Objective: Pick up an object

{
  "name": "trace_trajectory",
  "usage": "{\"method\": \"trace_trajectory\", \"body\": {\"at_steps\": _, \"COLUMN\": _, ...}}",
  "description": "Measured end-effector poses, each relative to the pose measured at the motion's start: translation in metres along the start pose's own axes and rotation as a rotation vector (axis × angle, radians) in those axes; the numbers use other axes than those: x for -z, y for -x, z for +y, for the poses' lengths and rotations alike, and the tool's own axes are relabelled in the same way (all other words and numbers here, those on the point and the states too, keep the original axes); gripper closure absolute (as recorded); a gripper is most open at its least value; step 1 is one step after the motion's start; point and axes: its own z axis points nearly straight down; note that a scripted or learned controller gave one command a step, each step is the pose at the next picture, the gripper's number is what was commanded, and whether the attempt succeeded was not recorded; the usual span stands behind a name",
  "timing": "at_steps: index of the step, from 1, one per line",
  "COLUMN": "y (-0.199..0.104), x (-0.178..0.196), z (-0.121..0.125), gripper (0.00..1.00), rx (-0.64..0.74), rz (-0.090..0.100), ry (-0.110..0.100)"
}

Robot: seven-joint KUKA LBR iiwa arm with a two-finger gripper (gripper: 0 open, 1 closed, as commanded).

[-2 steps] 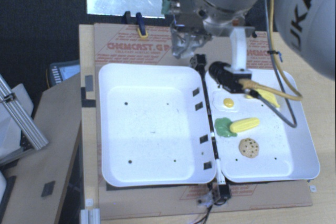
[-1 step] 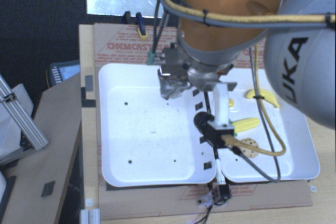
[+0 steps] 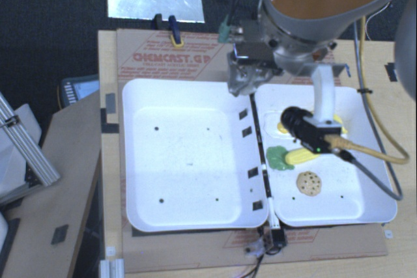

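Claw [image 3: 246,84], grip state unclear, above smooth white bin [image 3: 352,205] holding round speckled cookie [image 3: 309,183].

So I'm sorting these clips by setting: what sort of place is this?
Most likely a robotics lab bench set up for grasping trials. A grey robot arm reaches over two shallow white bins, toy food such as a cookie lies in the right one, and loose cables trail across it.

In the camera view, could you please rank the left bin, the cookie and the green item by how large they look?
1. Left bin, by far the largest.
2. Green item, partly hidden by the yellow piece beside it, so its full size is unsure.
3. Cookie, which looks only slightly smaller than the green item.
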Motion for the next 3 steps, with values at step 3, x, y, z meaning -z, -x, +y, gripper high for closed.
{"method": "trace_trajectory", "body": {"at_steps": 3, "y": -0.038, "x": -0.124, "z": 0.049, "gripper": 1.0, "rx": 0.008, "rz": -0.008, "ry": -0.026}}
